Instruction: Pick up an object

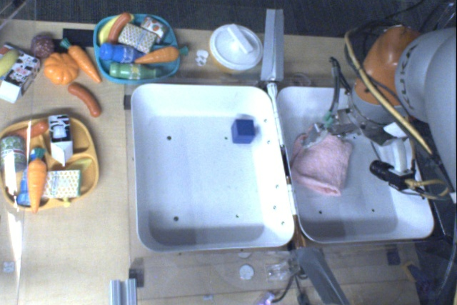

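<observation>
**Arm over right bin, pink cloth beneath the gripper**

No brand or writing legible. Small boxes in the blue bowl (136, 50) and yellow tray (50, 164) carry printed patterns, too small to read; same for a black-and-white carton (20, 71) at the left edge, partly cut off.

Gripper (341, 126) sits in the right bin (371, 214), at the upper edge of a crumpled pink cloth (323, 163). Cables and wrist hardware crowd the fingers; whether they stand wide, narrow or on the cloth, cannot tell. Contact with the cloth unclear.

Blue cube (243, 130) lies alone in the left bin (200, 211), upper right part, well apart from the gripper.

On the surface (107, 225): white lidded tub (236, 46) behind the bins, toy carrots, sausage and pumpkin at left.
</observation>
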`<state>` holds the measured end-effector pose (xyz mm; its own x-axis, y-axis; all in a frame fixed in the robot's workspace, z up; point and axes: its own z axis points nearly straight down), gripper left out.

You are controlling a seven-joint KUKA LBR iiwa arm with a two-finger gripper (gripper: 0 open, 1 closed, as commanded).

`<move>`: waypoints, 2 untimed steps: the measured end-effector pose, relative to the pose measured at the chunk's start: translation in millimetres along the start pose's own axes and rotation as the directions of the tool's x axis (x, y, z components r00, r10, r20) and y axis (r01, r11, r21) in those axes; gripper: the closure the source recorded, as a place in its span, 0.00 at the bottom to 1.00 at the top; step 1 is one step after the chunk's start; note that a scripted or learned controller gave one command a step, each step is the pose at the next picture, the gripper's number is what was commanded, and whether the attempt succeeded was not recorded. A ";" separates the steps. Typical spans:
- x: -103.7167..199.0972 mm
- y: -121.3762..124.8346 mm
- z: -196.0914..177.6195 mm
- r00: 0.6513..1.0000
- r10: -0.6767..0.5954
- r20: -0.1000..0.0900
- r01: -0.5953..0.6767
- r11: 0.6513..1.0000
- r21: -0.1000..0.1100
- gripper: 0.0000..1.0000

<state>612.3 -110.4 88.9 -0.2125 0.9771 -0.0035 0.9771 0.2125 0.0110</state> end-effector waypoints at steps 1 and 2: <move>-42.6 0.6 -18.6 0.998 0.062 -0.002 -0.062 0.998 0.009 0.00; -73.5 -27.4 -2.5 0.994 -0.111 0.003 0.111 0.994 -0.004 0.00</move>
<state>601.2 -188.0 91.3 -0.3197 0.9475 -0.0074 0.9474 0.3198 0.0144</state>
